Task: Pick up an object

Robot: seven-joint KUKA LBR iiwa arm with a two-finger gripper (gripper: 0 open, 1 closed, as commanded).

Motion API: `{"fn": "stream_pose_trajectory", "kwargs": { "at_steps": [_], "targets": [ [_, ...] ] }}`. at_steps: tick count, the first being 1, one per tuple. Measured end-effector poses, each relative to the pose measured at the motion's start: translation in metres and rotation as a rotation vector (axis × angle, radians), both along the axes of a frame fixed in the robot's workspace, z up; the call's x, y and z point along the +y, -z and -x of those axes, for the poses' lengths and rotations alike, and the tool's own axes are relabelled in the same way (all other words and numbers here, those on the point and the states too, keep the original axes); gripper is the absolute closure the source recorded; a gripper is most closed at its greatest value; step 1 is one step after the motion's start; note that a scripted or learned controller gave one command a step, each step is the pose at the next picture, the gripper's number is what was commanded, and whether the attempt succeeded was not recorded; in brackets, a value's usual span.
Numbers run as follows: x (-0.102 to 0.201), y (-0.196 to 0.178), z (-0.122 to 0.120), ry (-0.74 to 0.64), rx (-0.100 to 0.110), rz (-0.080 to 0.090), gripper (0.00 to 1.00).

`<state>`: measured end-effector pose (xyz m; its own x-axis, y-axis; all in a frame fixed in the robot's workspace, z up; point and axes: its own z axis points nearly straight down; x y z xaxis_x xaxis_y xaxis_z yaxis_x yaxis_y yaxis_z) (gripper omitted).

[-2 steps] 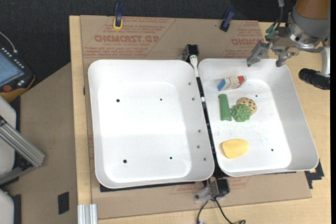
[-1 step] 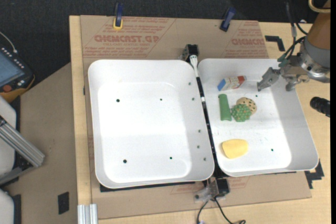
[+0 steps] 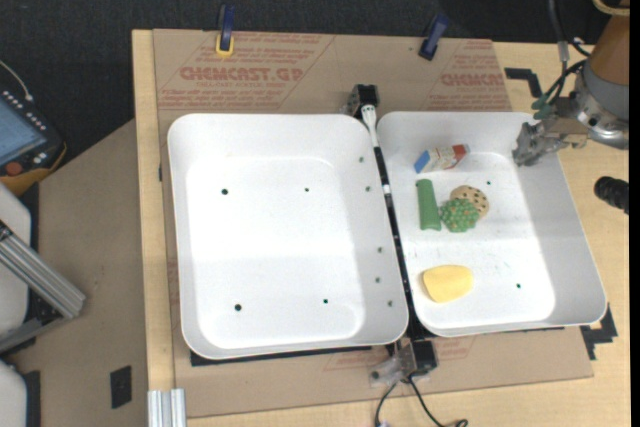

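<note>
While claw (image 3: 528, 147) hovers, grip unclear, green block (image 3: 428, 205), cookie (image 3: 471, 199), yellow lump (image 3: 446, 282) apart.

1. You had two shallow white bins side by side: the left bin (image 3: 200, 145) and the right bin (image 3: 570, 265).
2. You saw both resting on a brown board (image 3: 300, 65) printed with red lettering.
3. At the board's 12 o'clock edge, two blue clamps (image 3: 226, 27) gripped it.
4. At 9 o'clock, a blue-screened device (image 3: 15, 130) sat off the bench.
</note>
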<state>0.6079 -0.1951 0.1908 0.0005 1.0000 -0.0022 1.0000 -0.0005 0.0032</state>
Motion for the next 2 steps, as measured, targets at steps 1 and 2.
{"fn": "stream_pose_trajectory", "kwargs": {
  "at_steps": [1, 2],
  "targets": [
    [-0.030, 0.000, 0.067, 0.002, 0.007, -0.004, 1.00],
    [-0.029, 0.017, 0.132, 0.003, 0.010, -0.005, 1.00]
  ]
}}
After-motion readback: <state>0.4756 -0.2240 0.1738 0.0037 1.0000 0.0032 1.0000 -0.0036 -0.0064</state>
